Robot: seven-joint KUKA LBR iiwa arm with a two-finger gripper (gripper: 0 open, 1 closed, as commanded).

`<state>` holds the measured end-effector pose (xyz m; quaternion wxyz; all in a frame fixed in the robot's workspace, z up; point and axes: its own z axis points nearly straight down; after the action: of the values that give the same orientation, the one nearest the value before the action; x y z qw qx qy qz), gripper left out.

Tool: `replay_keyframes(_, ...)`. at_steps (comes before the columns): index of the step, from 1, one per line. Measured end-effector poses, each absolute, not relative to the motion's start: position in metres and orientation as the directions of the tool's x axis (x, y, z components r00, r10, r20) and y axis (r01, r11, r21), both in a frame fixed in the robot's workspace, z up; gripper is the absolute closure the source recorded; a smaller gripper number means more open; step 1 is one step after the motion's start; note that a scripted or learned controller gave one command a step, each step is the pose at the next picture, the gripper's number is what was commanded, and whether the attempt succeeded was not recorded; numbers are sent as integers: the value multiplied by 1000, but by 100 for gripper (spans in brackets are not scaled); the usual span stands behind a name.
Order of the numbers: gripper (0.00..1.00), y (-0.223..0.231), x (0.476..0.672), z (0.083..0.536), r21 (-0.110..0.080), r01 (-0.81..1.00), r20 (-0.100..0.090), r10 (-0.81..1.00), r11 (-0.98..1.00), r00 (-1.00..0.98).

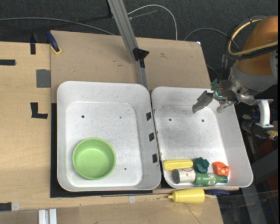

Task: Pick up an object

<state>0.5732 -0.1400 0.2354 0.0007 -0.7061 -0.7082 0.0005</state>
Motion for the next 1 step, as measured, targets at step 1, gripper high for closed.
replay_keyframes(1,0,-140,573,235,-1,1000,0,1000,3,-3)
